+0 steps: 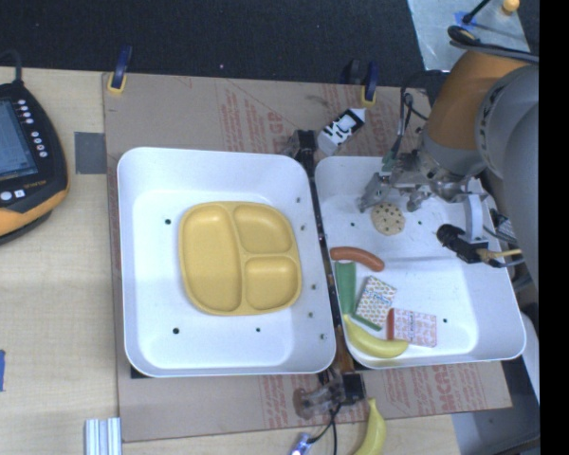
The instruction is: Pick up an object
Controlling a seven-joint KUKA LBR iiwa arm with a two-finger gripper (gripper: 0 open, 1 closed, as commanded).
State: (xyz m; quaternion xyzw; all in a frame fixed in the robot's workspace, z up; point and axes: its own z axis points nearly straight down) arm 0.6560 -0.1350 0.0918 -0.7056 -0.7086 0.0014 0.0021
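Note:
In the right bin (pixel 493 339) a round speckled cookie (pixel 388 219) lies near the back. My gripper (pixel 394 197) hangs just above and behind it, its fingers spread open with nothing between them. A red-brown sausage (pixel 357 257) lies in front of the cookie. Beside it is a green stick (pixel 345 284). Two patterned packets (pixel 375 300) (pixel 414 328) and a yellow banana (pixel 374 342) rest near the front edge.
The left bin (pixel 147 339) holds a yellow divided plate (pixel 239 257). A black-and-white item (pixel 341 128) lies on the cardboard behind the bins. Another banana (pixel 371 431) sits on the bench in front. A teach pendant (pixel 14 164) lies far left.

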